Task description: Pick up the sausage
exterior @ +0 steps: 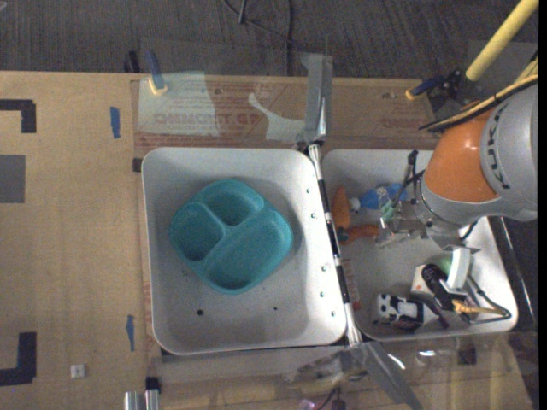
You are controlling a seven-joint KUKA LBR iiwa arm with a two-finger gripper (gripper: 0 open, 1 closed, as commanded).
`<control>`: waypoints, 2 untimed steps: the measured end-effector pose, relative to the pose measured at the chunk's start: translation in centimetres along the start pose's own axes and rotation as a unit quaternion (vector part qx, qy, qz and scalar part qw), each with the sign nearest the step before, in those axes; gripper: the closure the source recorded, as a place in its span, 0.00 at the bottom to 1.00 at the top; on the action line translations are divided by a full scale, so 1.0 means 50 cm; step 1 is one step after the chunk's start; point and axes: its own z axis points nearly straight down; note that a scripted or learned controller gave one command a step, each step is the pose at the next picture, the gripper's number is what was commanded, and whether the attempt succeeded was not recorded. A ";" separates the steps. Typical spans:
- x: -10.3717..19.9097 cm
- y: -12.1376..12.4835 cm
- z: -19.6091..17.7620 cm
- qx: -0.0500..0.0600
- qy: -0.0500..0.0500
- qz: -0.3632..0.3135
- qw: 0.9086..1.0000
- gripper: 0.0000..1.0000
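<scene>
**Claw low in the right bin, beside the sausage**

Nearest the camera, at the front of the right bin (386,273), lies a small black-and-white patched toy (400,311), close to the front wall. Behind it a stretch of bare white bin floor leads up to the claw (400,227), which hangs low over the middle of this bin; whether it is open or closed cannot be told, since its metal parts blur together at this slant. The sausage (364,230), a short reddish-orange piece, lies on the bin floor just left of the claw, pointing roughly from the bin's left wall toward the claw; its right end is very near the claw, but contact cannot be made out, and nothing shows it as gripped. Just behind the sausage, against the left wall, stands a paler orange piece (341,205); to its right sits a small blue and white toy (377,199). The grey arm (513,156) with its orange band (457,167) reaches in from the right above the claw.

The left bin (256,314) holds a teal divided plate (231,235), lying flat near the middle, turned at an angle to the walls.

Farther back, the tan desk (68,229) carries strips of blue tape (114,122); a yellow rod (506,26) slants across the far right corner over dark floor (102,15).
</scene>
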 end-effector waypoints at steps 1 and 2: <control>0.285 0.125 -0.171 0.007 0.003 -0.005 1.000 1.00; 0.287 0.127 -0.191 0.006 0.002 -0.007 1.000 1.00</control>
